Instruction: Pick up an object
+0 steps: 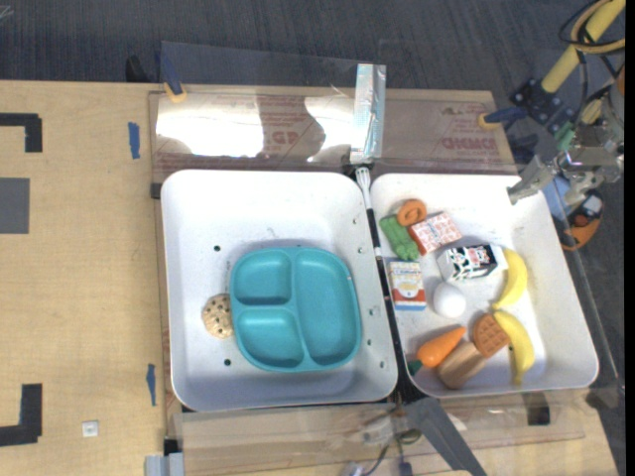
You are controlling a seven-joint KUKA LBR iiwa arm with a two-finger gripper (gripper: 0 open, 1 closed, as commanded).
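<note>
Lower right, carrot (440,346), banana (513,278) and milk carton (468,261) crowding the right bin (562,337); approach step, gripper (541,177) upper right above the rim, open or closed impossible to tell; calls next for descending on one item.

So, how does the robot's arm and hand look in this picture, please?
At the right edge, the hand is a grey metal piece with a pale angular tip. Above it run yellow cables and blue fittings, and a small orange part sits lower down.
</note>
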